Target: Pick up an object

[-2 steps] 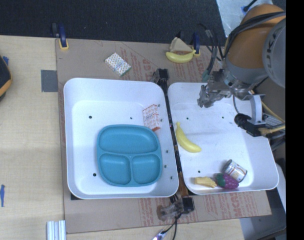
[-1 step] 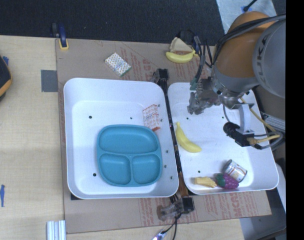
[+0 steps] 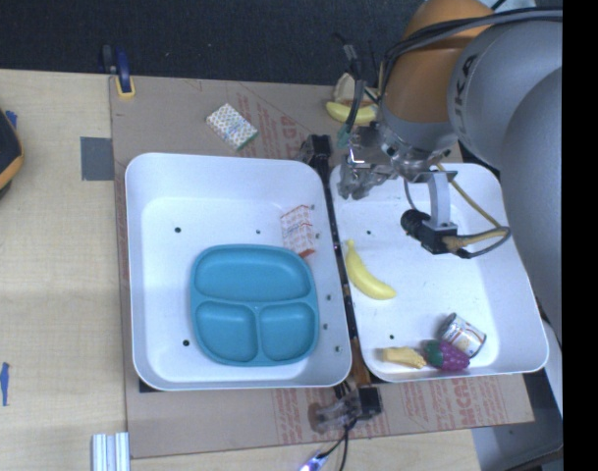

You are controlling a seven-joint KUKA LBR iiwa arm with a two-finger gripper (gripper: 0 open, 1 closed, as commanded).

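The task names no single object, so the candidates are counted by bin. The right bin holds four loose things: one yellow banana lying near its left wall about midway down, one small silver can on its side toward the near right corner, one purple grape bunch touching the can's lower left, and one pale yellow piece just left of the grapes along the near wall. The left bin holds two things: one blue divided plate with three compartments, lying flat in the near half, and one small red-and-white packet close to the bin's right wall, just above the plate's upper right corner.

The hand hangs over the far left corner of the right bin, close to the divide between the two bins. Its metal fingers point down, and nothing can be seen between them; whether they are spread or pressed together cannot be told from this slant. The banana lies below it in the picture, apart from it. The grey arm with its orange band comes in from the right, with a black fitting and cables over the bin floor.

Outside the bins, on the brown board on the desk, lie one patterned wrapped square beyond the left bin and one more yellow item beyond the right bin, partly hidden by the arm.
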